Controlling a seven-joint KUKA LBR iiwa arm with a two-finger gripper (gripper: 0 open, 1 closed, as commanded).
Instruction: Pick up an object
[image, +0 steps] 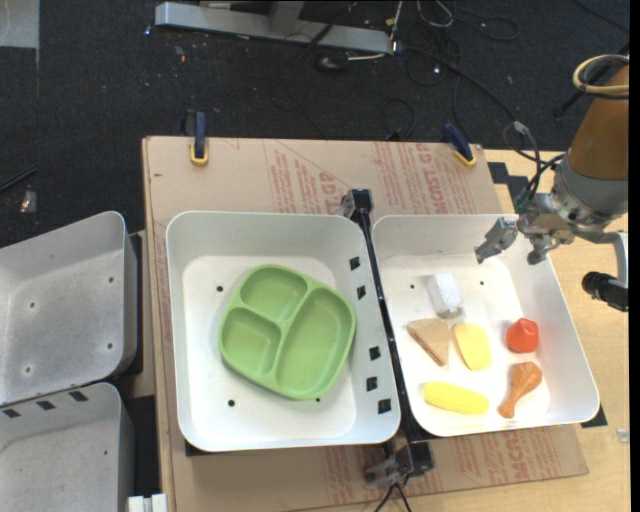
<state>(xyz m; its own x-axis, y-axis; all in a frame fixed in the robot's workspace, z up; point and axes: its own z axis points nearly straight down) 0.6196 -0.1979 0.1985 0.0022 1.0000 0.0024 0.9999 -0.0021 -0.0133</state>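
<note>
The right bin (560, 300) holds several small toy foods. A white block (445, 293) lies near its middle, with a tan wedge (430, 340) and a pale yellow piece (473, 346) just below it. A red tomato (522, 335) and an orange drumstick (520, 385) lie toward the right wall. A yellow banana (456, 398) rests near the front. My gripper (517, 245) hovers over the bin's far right corner, fingers spread open, nothing between them. It sits up and to the right of the white block.
The left bin (195, 250) holds a green divided plate (288, 330). Both bins sit on a cardboard sheet (270, 175) held by clamps. Grey trays (60, 300) lie off to the left. The arm's orange band (603, 135) rises at the right edge.
</note>
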